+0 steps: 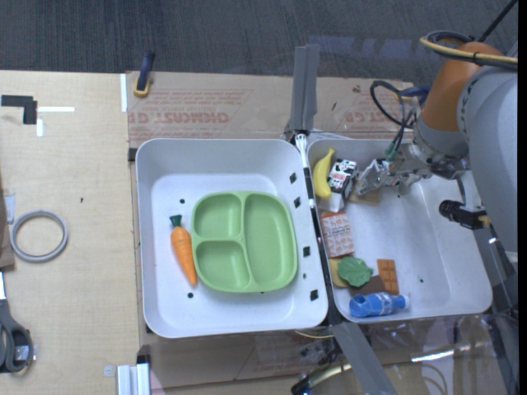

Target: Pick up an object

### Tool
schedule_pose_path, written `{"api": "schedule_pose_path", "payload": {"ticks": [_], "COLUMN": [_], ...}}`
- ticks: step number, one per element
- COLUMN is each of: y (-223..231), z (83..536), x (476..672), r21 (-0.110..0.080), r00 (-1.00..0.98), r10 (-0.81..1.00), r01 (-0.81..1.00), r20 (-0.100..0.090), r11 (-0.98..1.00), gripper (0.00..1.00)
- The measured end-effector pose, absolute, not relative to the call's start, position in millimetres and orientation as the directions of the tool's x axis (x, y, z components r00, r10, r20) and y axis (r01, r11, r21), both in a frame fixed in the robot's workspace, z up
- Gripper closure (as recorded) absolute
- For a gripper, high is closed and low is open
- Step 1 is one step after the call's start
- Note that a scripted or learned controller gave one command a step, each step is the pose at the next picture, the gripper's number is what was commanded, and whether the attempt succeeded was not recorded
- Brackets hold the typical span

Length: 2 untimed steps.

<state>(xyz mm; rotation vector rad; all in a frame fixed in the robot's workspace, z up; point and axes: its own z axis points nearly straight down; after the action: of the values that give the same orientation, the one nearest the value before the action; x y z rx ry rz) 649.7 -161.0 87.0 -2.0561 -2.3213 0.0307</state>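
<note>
My gripper (372, 179) hangs low over the far left part of the right bin (445, 262), close to a small black-and-white toy (342, 173) and a yellow banana (322, 174). Nearer the front of that bin lie a pink patterned packet (337, 234), a green leafy toy (355, 271), a brown wafer (387, 275) and a blue bottle (376, 304). In the left bin (156, 245) an orange carrot (184, 252) lies beside a green divided plate (245, 241).
The grey arm with its orange band (453, 89) comes in from the upper right, trailing black cables (391, 105). A roll of tape (36, 235) and scissors (12, 344) lie on the wooden bench to the left. A metal divider (303, 97) stands between the bins.
</note>
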Motion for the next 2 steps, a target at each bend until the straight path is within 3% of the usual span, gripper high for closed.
{"api": "schedule_pose_path", "payload": {"ticks": [1,2], "y": [-181.5,-181.1], "z": [88.0,97.2], "x": [654.5,654.2], "r21": [-0.038,-0.041], "r00": [0.160,0.155], "r10": [0.987,0.988], "r01": [0.987,0.987], "r20": [0.017,0.015], "r11": [-0.159,-0.155], "gripper": [0.00,1.00]}}
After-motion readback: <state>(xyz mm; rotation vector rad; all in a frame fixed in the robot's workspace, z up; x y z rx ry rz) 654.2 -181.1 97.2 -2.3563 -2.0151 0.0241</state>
